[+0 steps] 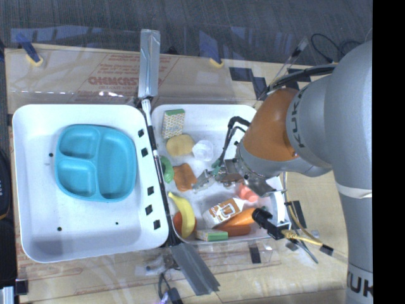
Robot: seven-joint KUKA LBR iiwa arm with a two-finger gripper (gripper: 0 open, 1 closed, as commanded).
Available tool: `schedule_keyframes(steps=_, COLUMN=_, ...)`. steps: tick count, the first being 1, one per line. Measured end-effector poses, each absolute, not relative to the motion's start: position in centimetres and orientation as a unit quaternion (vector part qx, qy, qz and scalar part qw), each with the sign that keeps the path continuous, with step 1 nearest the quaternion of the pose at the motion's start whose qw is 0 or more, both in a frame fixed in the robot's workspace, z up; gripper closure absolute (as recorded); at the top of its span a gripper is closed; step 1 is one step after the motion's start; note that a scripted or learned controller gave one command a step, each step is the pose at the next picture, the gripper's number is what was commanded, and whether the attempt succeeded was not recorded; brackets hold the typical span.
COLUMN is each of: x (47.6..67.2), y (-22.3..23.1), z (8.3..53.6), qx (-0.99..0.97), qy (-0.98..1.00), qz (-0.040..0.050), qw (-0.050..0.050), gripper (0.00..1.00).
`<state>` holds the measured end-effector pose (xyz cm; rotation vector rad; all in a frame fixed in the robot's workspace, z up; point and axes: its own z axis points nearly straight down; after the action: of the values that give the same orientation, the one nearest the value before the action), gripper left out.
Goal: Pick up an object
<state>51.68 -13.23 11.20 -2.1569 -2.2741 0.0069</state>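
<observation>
the grey arm [329, 125] bends in from the right over the right bin [209, 114], its orange band above the wrist, and the gripper [212, 176] is low among the food near the bin's middle; i cannot tell how its jaws stand. that bin holds a small box [173, 122], a yellow roll [180, 145], a brown pastry [185, 177], a banana [183, 206], a carton [221, 212] and a carrot [240, 221], packed close together. the left bin [38, 170] holds a blue divided plate [97, 161].

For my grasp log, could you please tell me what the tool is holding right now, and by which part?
It cannot be told: the tool is down in the right bin among the toy food, beside the brown piece, but no item shows between its fingers.
</observation>
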Motion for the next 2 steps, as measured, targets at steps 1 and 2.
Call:
schedule_keyframes(steps=1, x=49.96, y=-17.97, z=17.76, qx=-0.673, qy=-0.740, qz=0.0005, qw=0.001, gripper=0.00)
schedule_keyframes(steps=2, x=50.06, y=-17.92, z=18.55, qx=-0.671, qy=-0.741, qz=0.0011, qw=0.002, gripper=1.00)
